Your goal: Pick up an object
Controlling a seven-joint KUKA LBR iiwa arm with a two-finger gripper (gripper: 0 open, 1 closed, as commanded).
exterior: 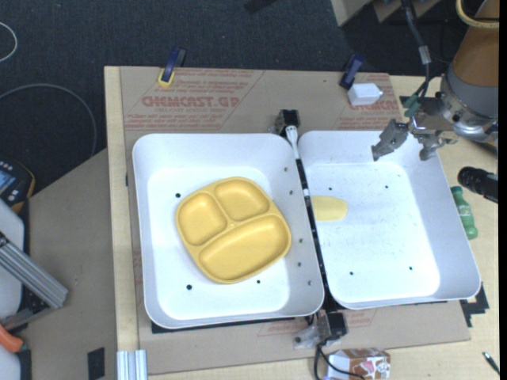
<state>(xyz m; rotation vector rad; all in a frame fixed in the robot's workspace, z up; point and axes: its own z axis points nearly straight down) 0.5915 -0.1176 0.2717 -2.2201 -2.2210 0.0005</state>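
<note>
— Bins first: the left bin (150,212) carries the tray (232,229), a yellow three-compartment thing lying flat near the middle. Looks like stiff moulded plastic, light, a bit slick.

— Where would you grab it?

— By a raised rim or a divider, I'd guess; the flat wells give fingers nothing to pinch.

— And the right bin (412,236)?

— It has a small pale yellow piece (328,208) lying flat against its left wall. Low, smooth, probably light; awkward so close to the wall. I'd come at it from its free side.

— The end effector (405,142)?

— Above the right bin's far edge, well apart from both things, fingers spread, nothing between them.
</note>
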